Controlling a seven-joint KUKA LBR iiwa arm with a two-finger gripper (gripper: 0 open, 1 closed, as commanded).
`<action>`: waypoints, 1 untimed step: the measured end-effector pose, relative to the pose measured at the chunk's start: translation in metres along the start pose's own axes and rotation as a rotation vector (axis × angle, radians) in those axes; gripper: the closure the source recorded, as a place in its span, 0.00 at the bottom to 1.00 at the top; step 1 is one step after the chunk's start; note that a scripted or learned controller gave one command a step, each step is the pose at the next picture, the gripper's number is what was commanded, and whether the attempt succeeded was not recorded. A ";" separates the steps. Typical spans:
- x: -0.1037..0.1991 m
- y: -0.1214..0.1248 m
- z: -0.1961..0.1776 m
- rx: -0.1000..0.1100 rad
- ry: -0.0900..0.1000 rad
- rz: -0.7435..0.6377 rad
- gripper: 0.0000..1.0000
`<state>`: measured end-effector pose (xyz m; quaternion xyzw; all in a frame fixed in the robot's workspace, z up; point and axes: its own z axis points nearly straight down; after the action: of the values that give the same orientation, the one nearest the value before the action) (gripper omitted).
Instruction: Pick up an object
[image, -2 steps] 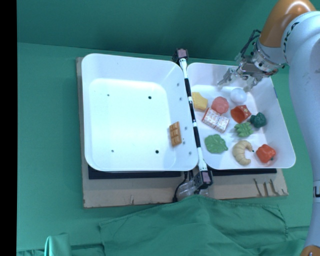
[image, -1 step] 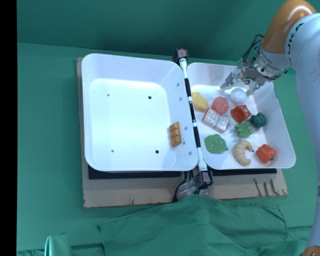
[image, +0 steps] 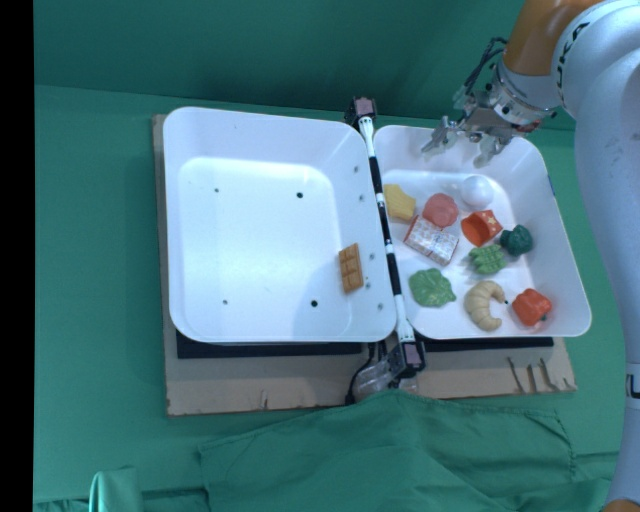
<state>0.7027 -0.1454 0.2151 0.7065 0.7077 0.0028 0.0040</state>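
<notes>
My gripper (image: 462, 143) hangs open over the far edge of the right bin (image: 565, 270), with nothing between its fingers. Below it in that bin lie a white egg (image: 477, 189), a red round slice (image: 440, 210), a yellow wedge (image: 400, 203), a pink-and-white packet (image: 431, 240), an orange-red cup (image: 481, 228), dark green broccoli (image: 517, 240), a green leafy piece (image: 487, 260), a green lettuce leaf (image: 431, 288), a tan croissant (image: 487, 304) and a red-orange pepper (image: 531, 308). A brown waffle piece (image: 349, 268) lies in the left bin (image: 200, 140).
A black-and-white bar (image: 383, 225) runs between the two bins. The bins rest on a cardboard sheet (image: 250, 385) on green cloth. The grey arm (image: 600, 120) comes down along the right side. Folded green cloth (image: 400, 450) lies in front.
</notes>
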 end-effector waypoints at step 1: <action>-0.018 -0.036 -0.009 0.007 -0.001 0.007 0.00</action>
<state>0.6664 -0.1639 0.2239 0.7091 0.7051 0.0000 0.0017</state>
